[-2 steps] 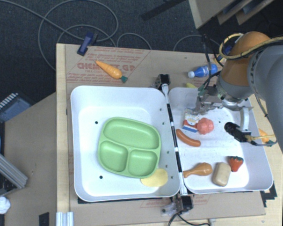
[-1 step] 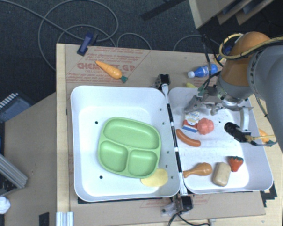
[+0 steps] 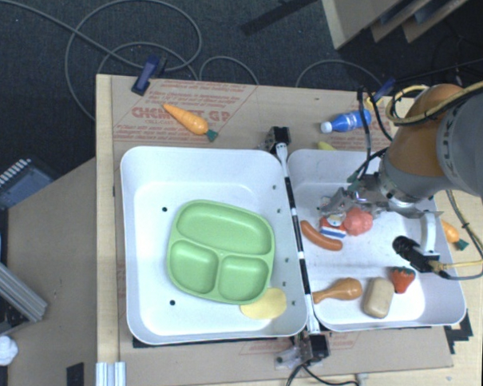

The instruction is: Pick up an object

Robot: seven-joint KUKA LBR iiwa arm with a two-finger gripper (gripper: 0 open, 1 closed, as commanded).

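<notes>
The pincer (image 3: 339, 204) hangs low over the right bin (image 3: 366, 262), just above and to the right of a sausage (image 3: 321, 236) that lies on the bin floor. The grey arm (image 3: 435, 149) with its orange band reaches in from the right. Whether the pincer is apart or together cannot be told, and nothing can be seen clamped in it.

A small red, white and blue thing (image 3: 332, 229) touches the sausage's upper right side, directly below the pincer. A pink ball (image 3: 358, 223) sits just to the right of the sausage, beside that small thing. Below the sausage lies a brown drumstick (image 3: 339, 291), and to the lower right of the sausage a beige lump (image 3: 377, 298) lies with a strawberry (image 3: 403, 278) just beyond it. Far right of the sausage, at the bin's edge, is a small carrot (image 3: 449, 232).

Left of the sausage, across the seam, is the left bin (image 3: 146, 192). It holds a green divided plate (image 3: 221, 250), with a pale yellow piece (image 3: 264, 307) at the plate's lower right corner.

On the bench (image 3: 104, 222), well above the sausage, lies a blue bottle (image 3: 346, 121). Far to the upper left of the sausage lies a large carrot (image 3: 187, 119).
</notes>
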